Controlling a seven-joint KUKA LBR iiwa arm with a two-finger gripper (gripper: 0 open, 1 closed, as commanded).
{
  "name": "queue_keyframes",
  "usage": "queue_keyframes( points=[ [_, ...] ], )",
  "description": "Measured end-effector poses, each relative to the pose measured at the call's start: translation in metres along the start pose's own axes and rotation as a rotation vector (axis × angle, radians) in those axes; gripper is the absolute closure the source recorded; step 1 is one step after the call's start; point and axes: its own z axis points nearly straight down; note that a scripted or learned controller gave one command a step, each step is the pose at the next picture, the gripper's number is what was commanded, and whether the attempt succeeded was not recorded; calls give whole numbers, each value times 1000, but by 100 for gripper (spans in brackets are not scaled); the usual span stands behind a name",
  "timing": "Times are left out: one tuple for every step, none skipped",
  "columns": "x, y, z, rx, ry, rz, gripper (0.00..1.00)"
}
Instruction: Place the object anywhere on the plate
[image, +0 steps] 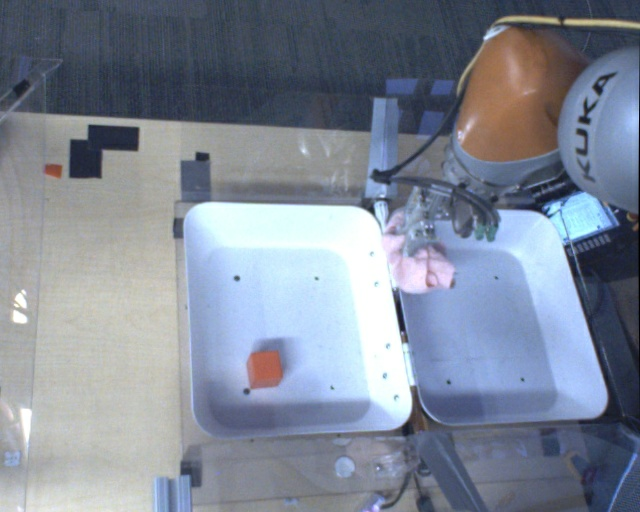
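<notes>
One claw (418, 228), partly hidden, grips a pink object (422, 266); its shape is unclear.

Single fixed camera mounted above the counter (100, 300), looking down at a slant from moderate height, framing both white bins — left bin (290, 230) and right bin (520, 390) — side by side, with the arm (530, 90) entering from frame right.

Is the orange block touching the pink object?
Apart. The camera view shows the orange block alone on the left bin's floor, while the pink object sits under the gripper at the right bin's upper-left corner.
</notes>
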Motion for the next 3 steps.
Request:
queue_keyframes(
  points=[
    [18, 44, -9, -1, -1, -2, 100],
    [44, 85, 5, -2, 3, -2, 100],
    [73, 127, 3, -2, 3, -2, 100]
  ],
)
